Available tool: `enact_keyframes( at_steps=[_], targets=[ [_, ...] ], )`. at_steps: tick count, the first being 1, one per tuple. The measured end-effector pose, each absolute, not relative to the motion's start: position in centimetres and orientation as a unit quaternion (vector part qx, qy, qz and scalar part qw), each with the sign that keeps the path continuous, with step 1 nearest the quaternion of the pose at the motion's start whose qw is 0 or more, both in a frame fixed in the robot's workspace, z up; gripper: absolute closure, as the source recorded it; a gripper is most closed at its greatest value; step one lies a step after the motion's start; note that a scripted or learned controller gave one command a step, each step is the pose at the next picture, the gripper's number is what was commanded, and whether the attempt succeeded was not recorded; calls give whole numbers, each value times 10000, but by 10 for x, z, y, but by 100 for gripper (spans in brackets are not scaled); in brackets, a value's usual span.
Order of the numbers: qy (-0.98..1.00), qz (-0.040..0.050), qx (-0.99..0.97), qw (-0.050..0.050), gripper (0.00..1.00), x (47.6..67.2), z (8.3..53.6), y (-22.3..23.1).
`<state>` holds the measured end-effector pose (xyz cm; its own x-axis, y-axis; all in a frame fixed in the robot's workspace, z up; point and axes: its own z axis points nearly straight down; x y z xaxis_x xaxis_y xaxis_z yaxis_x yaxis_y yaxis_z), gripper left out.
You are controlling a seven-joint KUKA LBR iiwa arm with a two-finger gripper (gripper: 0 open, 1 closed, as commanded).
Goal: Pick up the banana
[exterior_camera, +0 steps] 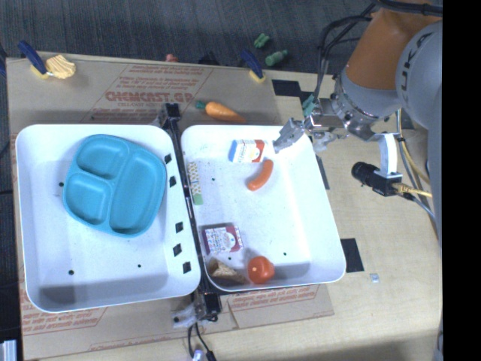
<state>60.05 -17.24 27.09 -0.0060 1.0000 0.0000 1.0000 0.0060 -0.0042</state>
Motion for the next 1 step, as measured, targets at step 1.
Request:
enact_keyframes(
  at_steps=[1],
  targets=[
    [-7368, 12, -6761, 16, 0, 505, 262, -195]
  ],
)
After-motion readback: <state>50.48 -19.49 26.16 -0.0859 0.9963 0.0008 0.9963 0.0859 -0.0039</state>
